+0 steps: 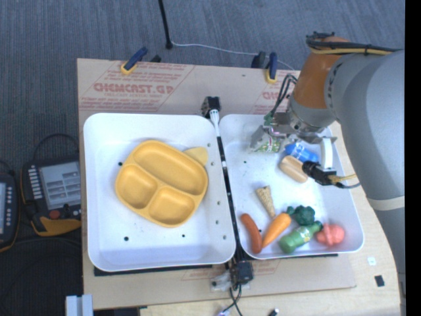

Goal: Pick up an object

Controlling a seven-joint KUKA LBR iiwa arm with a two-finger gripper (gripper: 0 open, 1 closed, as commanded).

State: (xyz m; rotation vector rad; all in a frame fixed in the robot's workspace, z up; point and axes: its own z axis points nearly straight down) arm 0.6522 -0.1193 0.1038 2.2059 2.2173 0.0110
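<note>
My gripper (268, 139) hangs low over the far left part of the right bin (352, 206), below the orange wrist band. Just to its right lie a blue and white toy (301, 152) and a tan bread-like roll (293, 169). Nearer the front are an ice cream cone (266, 200), a red sausage (250, 232), an orange carrot (277, 229), a dark green broccoli (302, 214), a green bottle (299, 237) and a pink strawberry (331, 235). Something small and green shows at the gripper's tip, too blurred to name.
The left bin (99, 176) holds a yellow divided plate (162, 182) with a yellow slice (197, 155) tucked behind it. A black rail (223, 170) separates the bins. The grey arm (375, 110) covers the right bin's far right corner.
</note>
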